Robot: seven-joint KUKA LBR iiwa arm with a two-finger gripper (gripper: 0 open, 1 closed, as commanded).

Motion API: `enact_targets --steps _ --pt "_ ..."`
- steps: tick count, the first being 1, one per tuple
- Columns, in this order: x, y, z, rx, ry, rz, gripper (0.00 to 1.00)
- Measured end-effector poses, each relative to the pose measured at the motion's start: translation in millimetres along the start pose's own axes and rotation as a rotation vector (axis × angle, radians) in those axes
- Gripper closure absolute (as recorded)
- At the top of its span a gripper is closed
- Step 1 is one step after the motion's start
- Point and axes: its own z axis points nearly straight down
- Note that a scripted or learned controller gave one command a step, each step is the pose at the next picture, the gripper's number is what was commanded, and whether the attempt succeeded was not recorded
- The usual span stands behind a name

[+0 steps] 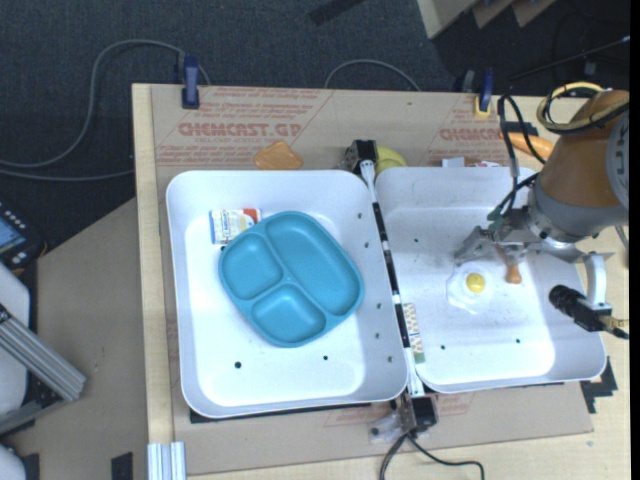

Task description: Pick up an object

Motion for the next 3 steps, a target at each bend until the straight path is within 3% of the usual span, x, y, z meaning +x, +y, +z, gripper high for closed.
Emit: enact_targets --steps 1,2,3 --pt "0.1 0.8 -10.6 -0.003 -0.001 0.000 1.00" --pt "0.1 0.5 -9.9 -0.002 -0.001 0.000 0.00" --pt "-51.7 53.1 3.3 -0.001 -0.004 -0.003 0.00"
